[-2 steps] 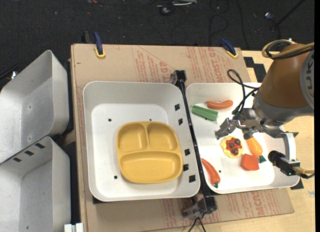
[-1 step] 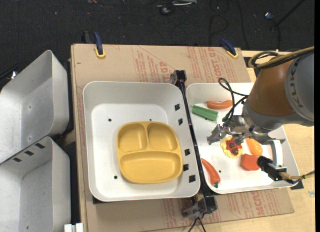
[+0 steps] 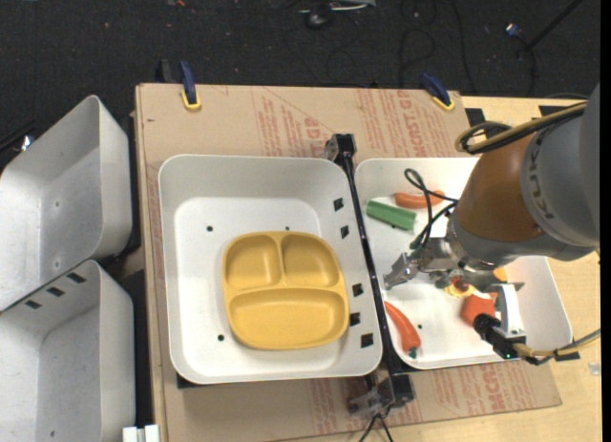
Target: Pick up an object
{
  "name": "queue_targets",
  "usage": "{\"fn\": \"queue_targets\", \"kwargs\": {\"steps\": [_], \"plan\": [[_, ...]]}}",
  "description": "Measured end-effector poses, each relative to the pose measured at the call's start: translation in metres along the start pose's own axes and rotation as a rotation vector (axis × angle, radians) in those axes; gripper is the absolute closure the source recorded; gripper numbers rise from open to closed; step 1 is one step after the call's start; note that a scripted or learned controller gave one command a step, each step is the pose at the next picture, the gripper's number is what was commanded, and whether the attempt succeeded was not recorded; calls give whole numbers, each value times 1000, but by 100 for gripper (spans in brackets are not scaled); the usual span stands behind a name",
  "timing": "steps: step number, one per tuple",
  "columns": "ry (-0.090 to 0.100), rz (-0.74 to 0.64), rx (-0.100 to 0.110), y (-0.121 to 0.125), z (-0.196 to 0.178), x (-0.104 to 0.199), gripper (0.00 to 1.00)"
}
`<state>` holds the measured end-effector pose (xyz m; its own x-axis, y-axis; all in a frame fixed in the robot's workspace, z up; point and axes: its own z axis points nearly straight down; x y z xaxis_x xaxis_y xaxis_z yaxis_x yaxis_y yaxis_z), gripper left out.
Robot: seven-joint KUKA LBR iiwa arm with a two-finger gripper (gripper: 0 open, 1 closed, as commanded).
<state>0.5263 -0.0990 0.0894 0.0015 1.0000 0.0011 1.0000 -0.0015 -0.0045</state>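
The grey arm (image 3: 535,192) with its orange band reaches in from the right and hangs low over the right bin (image 3: 382,168), covering much of that bin's middle and right side. Its tool (image 3: 412,273) sits near the bin's left wall, above the bare white floor; whether it is wide or narrow cannot be told, and nothing is seen held in it.

Several small things lie in the right bin. A green block (image 3: 391,213), oblong and flat-sided, lies tilted near the bin's far left corner. Just beyond it, toward the far edge, is an orange carrot-shaped piece (image 3: 420,199), partly crossed by a black cable (image 3: 420,187). A second orange-red carrot-like piece (image 3: 404,326), long and tapering, lies near the bin's near left corner. Another orange thing (image 3: 477,306) shows under the wrist, mostly hidden.

The left bin (image 3: 181,240) holds a yellow divided plate (image 3: 284,289) with three compartments, lying flat at its middle. Both bins rest on the brown cardboard-covered surface (image 3: 277,115).
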Motion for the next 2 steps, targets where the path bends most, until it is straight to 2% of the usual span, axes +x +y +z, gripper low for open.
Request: {"fn": "queue_targets", "kwargs": {"steps": [1, 2], "plan": [[0, 2, -3, 1, -12, 0, 100], [-2, -4, -10, 0, -74, 6, 100]]}}
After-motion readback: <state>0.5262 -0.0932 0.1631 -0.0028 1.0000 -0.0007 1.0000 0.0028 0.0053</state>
